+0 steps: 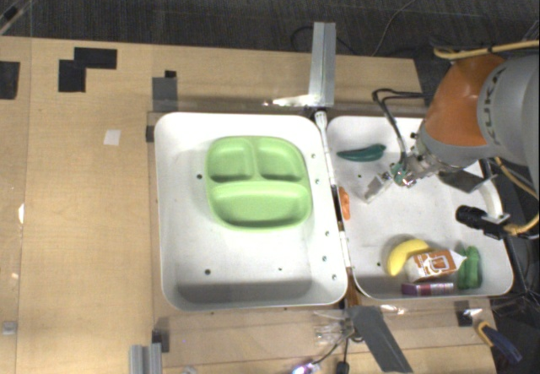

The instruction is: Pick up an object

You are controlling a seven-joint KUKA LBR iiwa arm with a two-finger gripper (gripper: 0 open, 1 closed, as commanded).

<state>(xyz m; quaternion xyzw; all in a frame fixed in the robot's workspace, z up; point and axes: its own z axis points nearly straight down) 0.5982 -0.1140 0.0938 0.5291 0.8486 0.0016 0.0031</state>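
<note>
A divided tray point(256, 181) is set centrally in the left bin point(181, 279); several objects are clustered along the right bin's point(371, 284) near edge.

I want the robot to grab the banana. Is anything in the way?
Nothing visible blocks it. The gripper hovers over bare floor of the right white bin; the yellow banana lies nearer the front, with a small orange-and-white carton touching its right side.

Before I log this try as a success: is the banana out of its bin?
No, in: the banana lies on the right bin's floor, apart from the gripper.
</note>
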